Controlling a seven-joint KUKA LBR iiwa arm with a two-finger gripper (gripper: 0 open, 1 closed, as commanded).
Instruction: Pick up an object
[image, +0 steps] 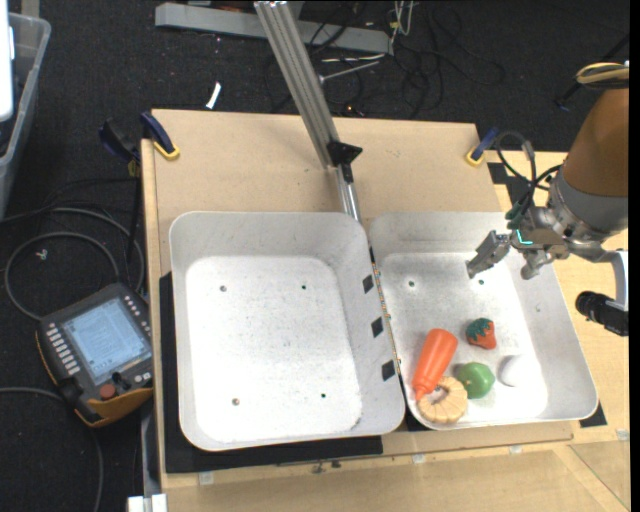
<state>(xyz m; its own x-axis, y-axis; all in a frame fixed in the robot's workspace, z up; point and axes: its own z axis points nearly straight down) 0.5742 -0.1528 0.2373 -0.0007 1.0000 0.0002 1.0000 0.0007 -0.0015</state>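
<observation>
I count two white bins (270, 240); one orange carrot (434, 360); one strawberry (482, 333); one green piece (476, 379); one white piece (510, 371); one tan ridged piece (443, 402)

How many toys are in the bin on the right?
5, all near its front: an orange carrot, a tan round piece below it, a green ball, a red strawberry, and a white ball. None looks hidden.

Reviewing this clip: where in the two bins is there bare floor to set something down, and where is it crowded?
The left bin has open floor wall to wall. In the right bin, the far half below the gripper is bare. Its near end is crowded: carrot, strawberry, green ball, white ball.
</observation>
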